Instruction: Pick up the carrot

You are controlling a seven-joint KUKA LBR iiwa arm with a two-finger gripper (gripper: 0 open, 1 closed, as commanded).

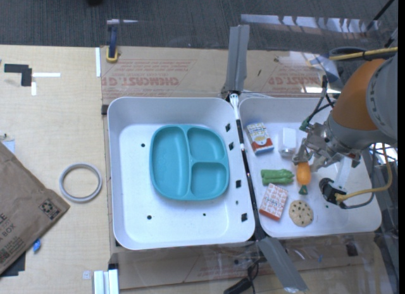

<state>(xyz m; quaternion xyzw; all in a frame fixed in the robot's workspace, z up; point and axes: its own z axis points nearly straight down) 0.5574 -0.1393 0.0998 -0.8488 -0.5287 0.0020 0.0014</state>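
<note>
In the right white bin [367,220], the small orange carrot with a green tip [304,175] sits pinched between the fingers of the metal two-finger gripper [306,164]. It hangs just right of the green pea pod [277,176], above the round cookie [301,213].

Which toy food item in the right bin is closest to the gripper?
The carrot, orange, right at the gripper. The green pea pod, cookie and two boxes lie farther left or below.

Carrot [304,174]: small, orange, green tip pointing down.
Pose: roughly upright, right at the gripper [305,163] fingertips.
Spot: right bin [354,223], middle, beside the green pod.
</note>
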